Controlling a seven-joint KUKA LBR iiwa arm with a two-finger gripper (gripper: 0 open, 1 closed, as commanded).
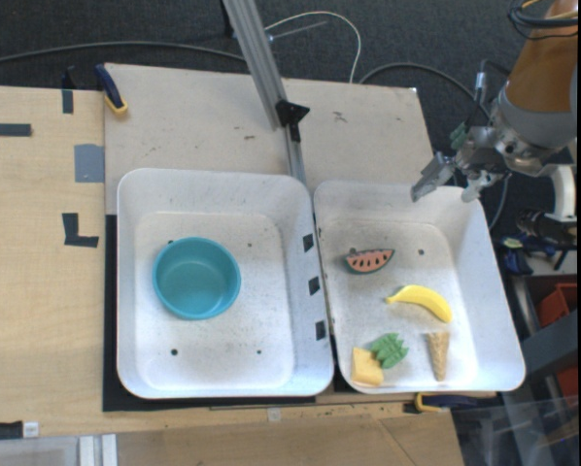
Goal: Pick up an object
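Unlabelled white bins (pixel 305 212), toy banana (pixel 422 302) inside, spread bare jaws above the rim.

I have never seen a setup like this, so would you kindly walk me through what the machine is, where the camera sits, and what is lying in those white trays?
This is a single photo from a fixed camera above a bench, looking down at a slant. The machine at the right is a robot arm, grey with an orange band, ending in a two-finger pincer. The pincer hangs over the far rim of the right bin, its fingers spread, with nothing between them. The left bin holds a blue bowl. The right bin holds toy foods: a watermelon slice, a banana, a green leafy piece, a yellow block and an ice cream cone. The robot's job is picking up one object.
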